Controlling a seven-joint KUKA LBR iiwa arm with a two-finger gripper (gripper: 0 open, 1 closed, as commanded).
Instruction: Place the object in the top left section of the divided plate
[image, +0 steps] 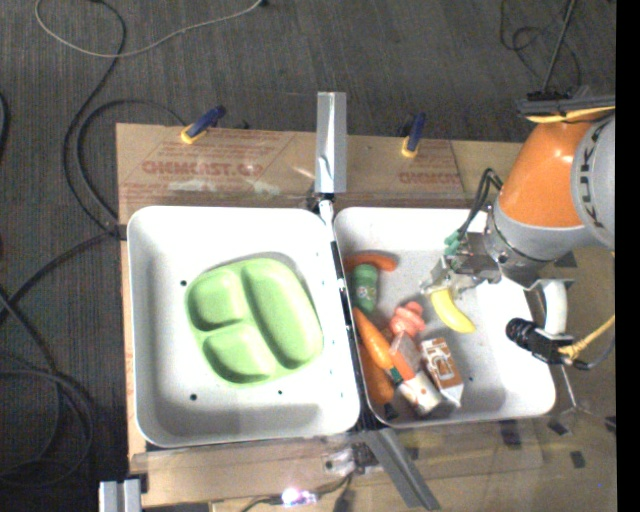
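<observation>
The grey arm with its orange band (545, 185) enters from the right and hangs over the right-hand shallow white bin (500, 395); its upper part is cut off by the edge of the view. The end effector (458, 270) sits low over that bin, a cluster of dark metal and green fittings, and its fingers are too small and cluttered to read, so I cannot tell whether they stand apart or together. A yellow plastic banana (452, 312) lies just below it, its upper tip touching or hidden under the end effector; whether it is gripped cannot be told.

Left of the banana, a jumble lies along the bin's left wall: a long orange plastic carrot (374, 347), a green bottle with an orange-red cap (365, 285), a small pink ridged toy (407, 320), and a brown and white box-like item (440, 363). They overlap, and their outlines blur into one another.

The green divided plate of soft plastic (256, 318) rests in the left-hand shallow white bin (160, 400), well apart from the banana. The brown bench (230, 165) shows behind both bins
</observation>
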